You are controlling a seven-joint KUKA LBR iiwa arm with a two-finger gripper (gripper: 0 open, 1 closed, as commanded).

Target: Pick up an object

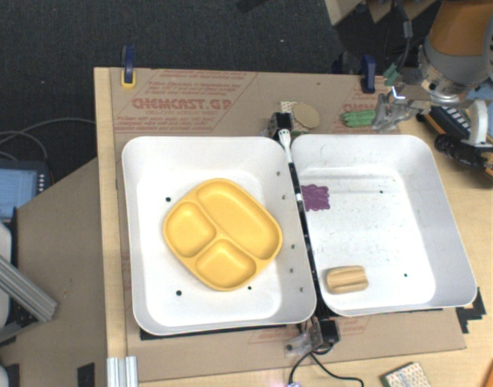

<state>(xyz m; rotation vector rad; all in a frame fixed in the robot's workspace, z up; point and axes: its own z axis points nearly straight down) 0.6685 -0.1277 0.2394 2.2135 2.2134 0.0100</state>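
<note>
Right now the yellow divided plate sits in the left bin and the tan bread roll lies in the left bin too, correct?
Not quite. The camera view shows the yellow divided plate in the left bin, but the tan bread roll lies in the right bin, near its front edge.

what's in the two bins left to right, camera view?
yellow divided plate in the left bin → purple patch at the right bin's left side → tan bread-roll-like piece near its front edge. The gripper sits behind the right bin, above the bench.
</note>
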